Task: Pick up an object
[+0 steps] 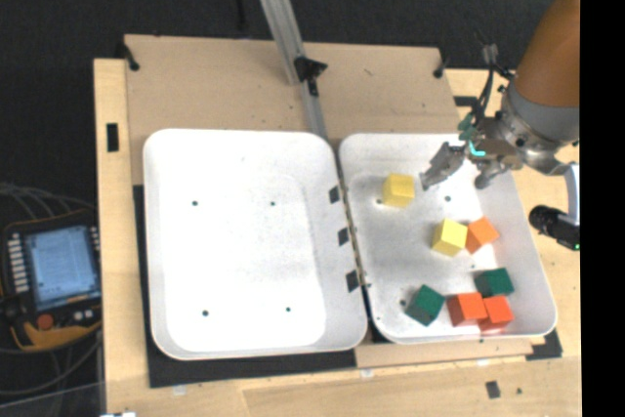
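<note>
My gripper (459, 173) hangs over the back of the right bin (386, 308), its two grey fingers spread open with nothing between them. A yellow block (398, 189) lies just left of the left fingertip. Further forward sit a second yellow block (450, 237) and an orange block (481, 233) touching it. Near the bin's front lie a green block (425, 305), another green block (495, 281) and orange blocks (479, 309) side by side.
The left bin (244, 239) lies beside the right one. A slanted metal rail (278, 10) rises from the bench behind the bins. A tablet device (54, 269) rests off the bench at far left.
</note>
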You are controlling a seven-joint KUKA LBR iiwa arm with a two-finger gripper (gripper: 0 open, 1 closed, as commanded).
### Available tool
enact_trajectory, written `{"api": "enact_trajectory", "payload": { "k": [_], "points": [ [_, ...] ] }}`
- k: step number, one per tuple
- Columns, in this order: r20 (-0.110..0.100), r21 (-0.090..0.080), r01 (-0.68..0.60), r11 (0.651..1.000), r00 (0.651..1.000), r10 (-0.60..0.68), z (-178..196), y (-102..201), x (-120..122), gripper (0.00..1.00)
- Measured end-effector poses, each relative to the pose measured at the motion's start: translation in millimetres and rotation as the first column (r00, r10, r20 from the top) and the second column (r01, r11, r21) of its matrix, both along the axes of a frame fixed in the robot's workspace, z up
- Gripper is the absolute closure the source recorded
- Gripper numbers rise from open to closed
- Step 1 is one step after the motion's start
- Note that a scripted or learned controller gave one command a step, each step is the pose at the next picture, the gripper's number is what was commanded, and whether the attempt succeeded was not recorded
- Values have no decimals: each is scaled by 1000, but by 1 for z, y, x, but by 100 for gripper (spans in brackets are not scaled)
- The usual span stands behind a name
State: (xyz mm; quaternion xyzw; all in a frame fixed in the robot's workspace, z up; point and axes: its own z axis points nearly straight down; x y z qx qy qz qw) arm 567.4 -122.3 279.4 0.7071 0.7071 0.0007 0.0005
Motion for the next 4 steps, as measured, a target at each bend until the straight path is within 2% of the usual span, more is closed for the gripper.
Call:
{"api": "enact_trajectory", "payload": {
  "k": [2, 3, 4],
  "points": [
    [-6, -2, 2, 1000, 1000, -2, -86, -9, -4, 0],
    [2, -2, 1, 1000, 1000, -1, -140, -9, -12, 0],
    [7, -2, 9, 1000, 1000, -9, -128, -10, -10, 100]
  ]
}}
